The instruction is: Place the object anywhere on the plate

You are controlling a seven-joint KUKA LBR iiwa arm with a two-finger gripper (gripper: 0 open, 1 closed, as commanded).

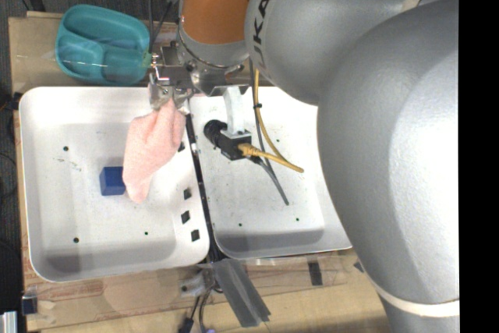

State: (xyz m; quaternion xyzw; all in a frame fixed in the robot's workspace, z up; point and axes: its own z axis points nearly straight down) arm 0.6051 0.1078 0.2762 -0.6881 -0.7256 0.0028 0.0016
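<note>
Worktop: wood strip showing along the near edge of the left bin. Right bin sits just beside the left bin, rims touching down the middle.

Blue block lies flat on the left bin's floor, about mid-bin, slightly toward its near side.

Pink cloth hangs over the left bin, toward the side nearest the right bin. Upper end is bunched and narrow, lower end is wider and drooping. The lower end sits just beside the blue block; can't tell if they touch, or if the cloth's bottom rests on the bin floor.

Pincer is above the left bin's far edge, near the corner by the right bin. It is closed, narrow gap, pinched on the cloth's upper end, and the cloth dangles from it.

Arm comes in over the right bin, its orange band beyond the left bin's far corner.

Teal plate, divided into sections, sits on the worktop just beyond the left bin's far rim, outside the bin. The cloth is apart from the plate.
</note>
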